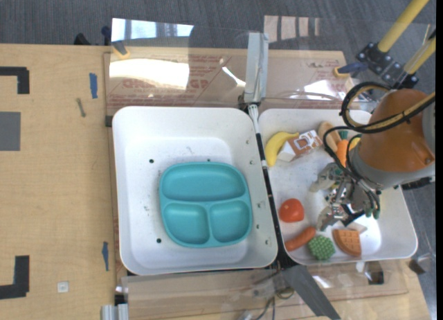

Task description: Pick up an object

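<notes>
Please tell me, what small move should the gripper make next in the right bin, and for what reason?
Probably a short, straight descent. The gripper hangs in the right bin, above the bare floor between the red tomato and the orange waffle piece, and nothing shows between its fingers. A slight shift toward the waffle piece first may help, since that is the nearest object.

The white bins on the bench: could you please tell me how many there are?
2. The left bin holds a teal divided tray; the right bin holds the toy food, with the gripper over it. None looks hidden.
</notes>
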Tool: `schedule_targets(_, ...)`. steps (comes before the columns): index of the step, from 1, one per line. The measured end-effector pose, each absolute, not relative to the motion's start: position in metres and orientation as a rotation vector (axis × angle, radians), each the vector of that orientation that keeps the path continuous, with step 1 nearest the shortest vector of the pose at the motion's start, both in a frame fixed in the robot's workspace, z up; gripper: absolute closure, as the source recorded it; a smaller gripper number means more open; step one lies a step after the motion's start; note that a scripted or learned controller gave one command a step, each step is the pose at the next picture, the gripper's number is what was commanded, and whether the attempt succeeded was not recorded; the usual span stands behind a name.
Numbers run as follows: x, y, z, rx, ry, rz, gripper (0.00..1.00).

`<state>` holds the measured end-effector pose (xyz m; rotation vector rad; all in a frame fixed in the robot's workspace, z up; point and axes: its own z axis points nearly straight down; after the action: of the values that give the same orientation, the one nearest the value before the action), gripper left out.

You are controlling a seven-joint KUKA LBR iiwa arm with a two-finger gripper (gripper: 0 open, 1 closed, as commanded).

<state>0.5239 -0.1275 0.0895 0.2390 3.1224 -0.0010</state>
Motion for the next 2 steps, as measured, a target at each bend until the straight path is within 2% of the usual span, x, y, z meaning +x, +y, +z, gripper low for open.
schedule_targets(1, 0.603, -0.185, 0.088, 0.156, 3.126, -0.003, 0.00)
schedule_targets(2, 0.607, -0.184, 0.102, 0.154, 3.115, -0.005, 1.00)
